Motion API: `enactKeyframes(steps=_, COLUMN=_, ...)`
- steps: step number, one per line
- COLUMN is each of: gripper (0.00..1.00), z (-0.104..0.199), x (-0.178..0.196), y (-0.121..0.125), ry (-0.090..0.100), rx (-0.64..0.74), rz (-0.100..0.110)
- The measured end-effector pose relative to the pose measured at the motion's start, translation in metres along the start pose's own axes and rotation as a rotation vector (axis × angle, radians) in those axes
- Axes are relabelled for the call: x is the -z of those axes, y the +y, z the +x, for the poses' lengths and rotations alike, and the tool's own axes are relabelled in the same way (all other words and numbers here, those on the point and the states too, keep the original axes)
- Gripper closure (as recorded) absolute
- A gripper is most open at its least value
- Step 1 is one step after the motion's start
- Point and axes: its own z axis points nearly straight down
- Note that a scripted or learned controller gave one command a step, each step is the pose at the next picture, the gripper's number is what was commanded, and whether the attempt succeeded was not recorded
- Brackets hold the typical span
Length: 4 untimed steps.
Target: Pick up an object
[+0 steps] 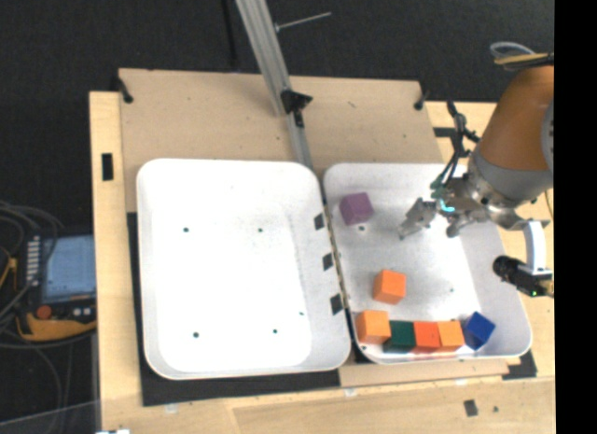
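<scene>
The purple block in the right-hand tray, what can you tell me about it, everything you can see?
The purple block is a small, dull mauve cube, matte, perhaps foam or painted wood. It sits flat on the floor of the right bin, in the far corner near the divider between the bins, turned slightly askew to the walls. It stands alone, touching nothing else: the other blocks lie nearer the front edge, and the end effector hangs to its right, well apart from it.
</scene>
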Motion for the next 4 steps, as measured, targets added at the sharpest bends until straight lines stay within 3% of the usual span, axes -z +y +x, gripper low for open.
enactKeyframes(steps=1, gripper=0.0, z=0.0, x=0.003, y=0.001, ry=-0.001, rx=-0.001, rz=-0.006)
enactKeyframes(steps=2, gripper=0.0, z=-0.007, x=-0.058, y=-0.001, ry=-0.003, rx=-0.003, rz=0.0)
enactKeyframes(steps=3, gripper=0.0, z=-0.009, x=-0.1, y=0.0, ry=-0.005, rx=-0.005, rz=-0.007)
enactKeyframes(steps=4, gripper=1.0, z=-0.01, x=-0.087, y=0.001, ry=-0.004, rx=-0.012, rz=-0.011)
